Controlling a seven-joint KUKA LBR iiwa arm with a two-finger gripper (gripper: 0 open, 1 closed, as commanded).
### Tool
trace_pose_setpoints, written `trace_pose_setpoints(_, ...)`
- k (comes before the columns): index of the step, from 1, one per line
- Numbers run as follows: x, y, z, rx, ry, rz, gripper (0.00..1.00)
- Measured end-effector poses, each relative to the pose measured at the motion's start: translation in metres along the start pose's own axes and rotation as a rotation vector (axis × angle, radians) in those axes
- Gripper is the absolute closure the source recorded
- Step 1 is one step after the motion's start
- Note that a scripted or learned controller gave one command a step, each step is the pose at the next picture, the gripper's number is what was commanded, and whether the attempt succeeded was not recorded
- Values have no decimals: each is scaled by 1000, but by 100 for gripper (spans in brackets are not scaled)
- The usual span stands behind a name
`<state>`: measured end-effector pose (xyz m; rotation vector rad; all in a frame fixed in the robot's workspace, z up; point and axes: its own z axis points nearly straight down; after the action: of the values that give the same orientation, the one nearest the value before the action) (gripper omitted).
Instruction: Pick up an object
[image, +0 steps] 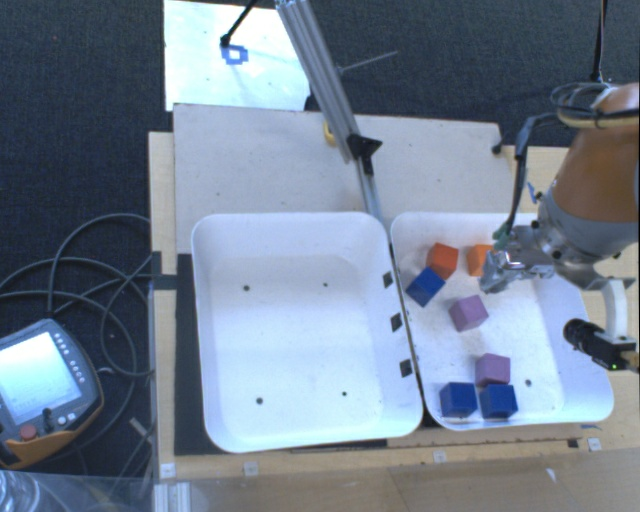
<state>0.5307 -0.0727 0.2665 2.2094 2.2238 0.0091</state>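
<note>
We can't tell the gripper's (497, 273) state; the orange cube (479, 259) beside it looks light, rigid — we'd pinch opposite flat faces.

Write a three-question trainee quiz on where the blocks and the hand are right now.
1. True or false: every block lies in the right bin.
2. How many blue blocks are there? A) one B) two C) three
3. Fill in: the hand hovers beside an ______ block.

Key
1. True.
2. C: one near the divider, two at the near edge.
3. Orange.
</note>
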Motion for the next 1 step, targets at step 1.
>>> trace_pose_setpoints(1,56,12,5,6,3,-4,100)
